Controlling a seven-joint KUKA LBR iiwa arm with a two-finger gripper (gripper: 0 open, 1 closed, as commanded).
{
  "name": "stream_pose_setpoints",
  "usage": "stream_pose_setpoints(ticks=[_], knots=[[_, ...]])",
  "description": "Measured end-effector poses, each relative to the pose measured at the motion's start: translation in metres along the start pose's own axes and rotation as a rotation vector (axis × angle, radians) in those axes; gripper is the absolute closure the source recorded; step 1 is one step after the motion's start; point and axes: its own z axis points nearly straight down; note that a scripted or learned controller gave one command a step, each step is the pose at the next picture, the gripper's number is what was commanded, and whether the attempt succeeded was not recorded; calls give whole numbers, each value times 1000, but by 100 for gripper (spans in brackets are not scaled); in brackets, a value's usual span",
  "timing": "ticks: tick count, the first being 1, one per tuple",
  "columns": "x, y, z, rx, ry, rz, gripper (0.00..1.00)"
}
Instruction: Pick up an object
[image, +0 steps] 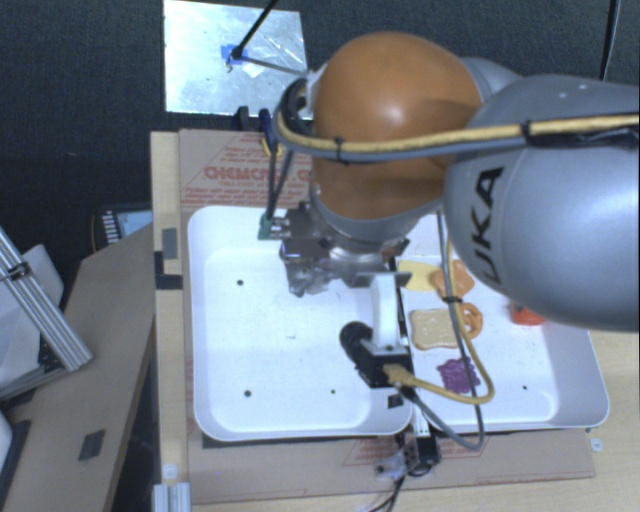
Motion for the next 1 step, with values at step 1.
stream_pose_setpoints(ticks=[1], knots=[[4,42,274,-12,5,-1,100]])
